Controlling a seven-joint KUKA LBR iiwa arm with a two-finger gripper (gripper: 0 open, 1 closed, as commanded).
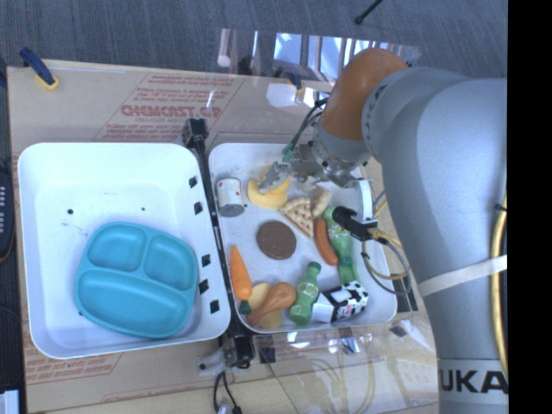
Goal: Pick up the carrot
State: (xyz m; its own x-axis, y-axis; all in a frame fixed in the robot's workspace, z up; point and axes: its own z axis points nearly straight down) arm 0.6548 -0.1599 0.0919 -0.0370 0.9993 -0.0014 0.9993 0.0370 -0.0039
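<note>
We found the carrot (240,272) lying against the left wall of the right bin (226,158), beside a brown disc (276,240). The tool (278,172) hovered over a yellow piece (267,194), possibly cheese, well apart from the carrot. Its fingers' spread we could not tell.

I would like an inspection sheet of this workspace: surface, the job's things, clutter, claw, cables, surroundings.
Surface: two white bins; left bin, right bin.
Job's things: carrot lies by the right bin's left wall, untouched.
Clutter: blue divided plate in the left bin; brown disc, green bottle, small can in the right.
Claw: claw over the right bin's far side; open or shut, unclear.
Cables: black cable below the bins.
Surroundings: cardboard sheet, grey carpet.
</note>
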